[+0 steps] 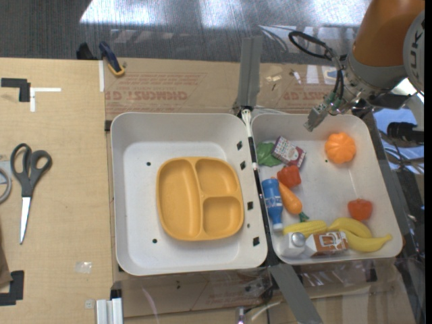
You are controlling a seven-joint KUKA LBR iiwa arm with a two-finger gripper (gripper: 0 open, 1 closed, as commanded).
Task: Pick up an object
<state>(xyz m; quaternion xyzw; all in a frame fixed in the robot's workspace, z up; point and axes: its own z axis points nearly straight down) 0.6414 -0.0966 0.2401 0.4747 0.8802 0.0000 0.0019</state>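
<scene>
My gripper (322, 113) hangs over the far rim of the right bin (382, 181), under the orange-banded wrist at the upper right. It is up and to the left of an orange pumpkin-like toy (340, 147), and nothing shows in it. Below in that bin lie a small red-and-white carton (289, 151), a green item (268, 154), a red pepper (289, 175), a carrot (291, 198), a blue bottle (271, 202), a red tomato (360, 209), bananas (354, 233) and a juice box (329, 243).
The left bin (128, 181) holds a yellow divided plate (200, 198). Scissors (27, 174) lie on the wooden bench at far left. A blue-handled tool (111, 58) rests near the cardboard's top left corner. Cables run beside the arm at right.
</scene>
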